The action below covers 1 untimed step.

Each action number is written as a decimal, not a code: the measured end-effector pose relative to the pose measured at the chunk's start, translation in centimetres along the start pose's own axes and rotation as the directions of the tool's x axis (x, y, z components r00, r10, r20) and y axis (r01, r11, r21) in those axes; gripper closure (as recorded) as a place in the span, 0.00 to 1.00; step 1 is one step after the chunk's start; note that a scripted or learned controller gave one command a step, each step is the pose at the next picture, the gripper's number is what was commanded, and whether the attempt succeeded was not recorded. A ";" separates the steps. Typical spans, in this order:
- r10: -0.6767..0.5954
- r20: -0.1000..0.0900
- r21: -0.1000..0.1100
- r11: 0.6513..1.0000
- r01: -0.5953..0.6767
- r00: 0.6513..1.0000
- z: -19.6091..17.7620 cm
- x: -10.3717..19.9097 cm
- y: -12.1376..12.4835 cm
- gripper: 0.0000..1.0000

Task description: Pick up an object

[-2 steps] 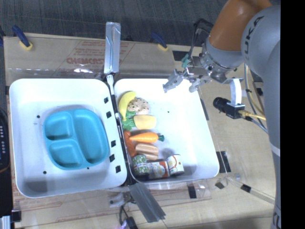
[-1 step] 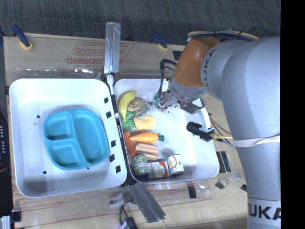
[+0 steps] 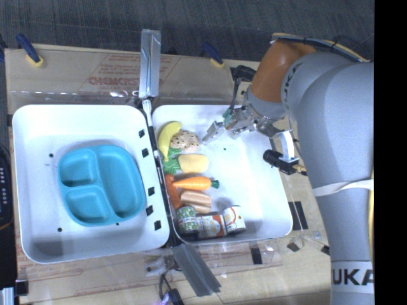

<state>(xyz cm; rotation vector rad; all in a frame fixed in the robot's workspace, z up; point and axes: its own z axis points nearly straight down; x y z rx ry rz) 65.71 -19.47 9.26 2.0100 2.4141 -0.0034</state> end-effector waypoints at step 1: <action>-0.210 -0.003 0.000 0.978 0.210 0.978 0.0 0.3 -7.8 0.00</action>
